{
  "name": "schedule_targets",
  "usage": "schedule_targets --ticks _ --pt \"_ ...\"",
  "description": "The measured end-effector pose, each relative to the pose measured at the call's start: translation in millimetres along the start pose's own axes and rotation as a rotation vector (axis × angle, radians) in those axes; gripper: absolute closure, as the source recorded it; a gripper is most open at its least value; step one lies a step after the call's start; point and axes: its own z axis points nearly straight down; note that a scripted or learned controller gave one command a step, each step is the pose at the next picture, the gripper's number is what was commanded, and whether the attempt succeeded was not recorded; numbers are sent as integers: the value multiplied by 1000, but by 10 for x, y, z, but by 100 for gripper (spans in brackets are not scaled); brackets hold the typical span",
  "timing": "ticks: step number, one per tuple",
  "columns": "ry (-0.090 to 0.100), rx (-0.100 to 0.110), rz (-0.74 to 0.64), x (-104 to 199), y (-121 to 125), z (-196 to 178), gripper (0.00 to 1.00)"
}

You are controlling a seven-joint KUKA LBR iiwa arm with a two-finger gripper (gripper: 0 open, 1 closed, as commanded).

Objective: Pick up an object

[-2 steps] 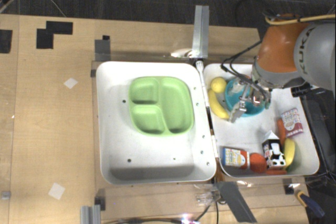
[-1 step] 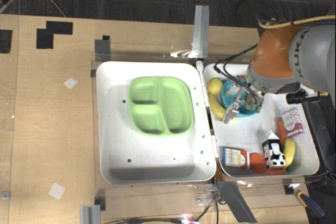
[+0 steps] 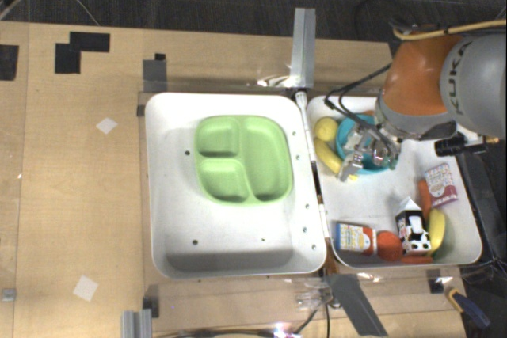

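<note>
Where the claw (image 3: 358, 158) hangs, a teal bowl (image 3: 348, 140) sits beneath.

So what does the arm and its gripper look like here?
The arm is a rounded grey shell with dark lettering on its side and a broad orange band above the wrist. Black cables loop beside it. The gripper is small, metallic silver-grey.

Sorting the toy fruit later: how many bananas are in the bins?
2. One banana lies at the right bin's far left side beside the gripper; another banana is at its near right corner. More may hide under the arm.
</note>
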Motion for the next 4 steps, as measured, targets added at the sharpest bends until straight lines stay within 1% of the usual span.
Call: schedule_targets --ticks 1,2,3,4 --pt "-5 -1 204 -396 -58 -938 100" --pt "-8 -7 248 250 850 -1379 100" --pt "-6 -5 326 335 1255 -1550 100" --pt "-11 -6 320 322 1256 -1659 100"
